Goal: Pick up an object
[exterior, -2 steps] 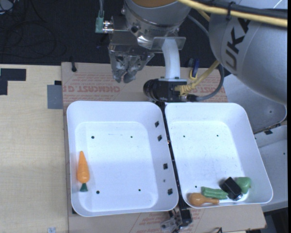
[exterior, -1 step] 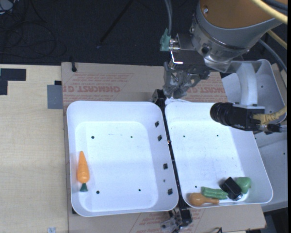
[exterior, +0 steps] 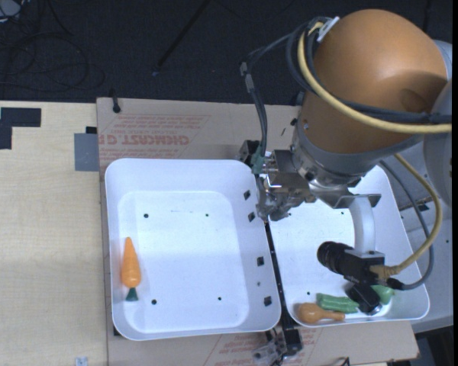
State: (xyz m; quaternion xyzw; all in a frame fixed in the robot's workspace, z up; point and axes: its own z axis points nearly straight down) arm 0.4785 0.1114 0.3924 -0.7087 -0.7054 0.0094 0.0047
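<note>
The right bin (exterior: 309, 239) is overhung at its left rim by the gripper (exterior: 277, 200), whose state cannot be told. A carrot (exterior: 130, 262) is seen by the left bin's (exterior: 183, 235) left wall, well apart; a descent here could be wasted on the rim.

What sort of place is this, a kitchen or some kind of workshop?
Probably a robotics test bench, not a kitchen. A big orange-and-grey robot arm reaches over the right bin of two shallow white ones on cardboard, and a toy carrot lies in the left bin.
</note>
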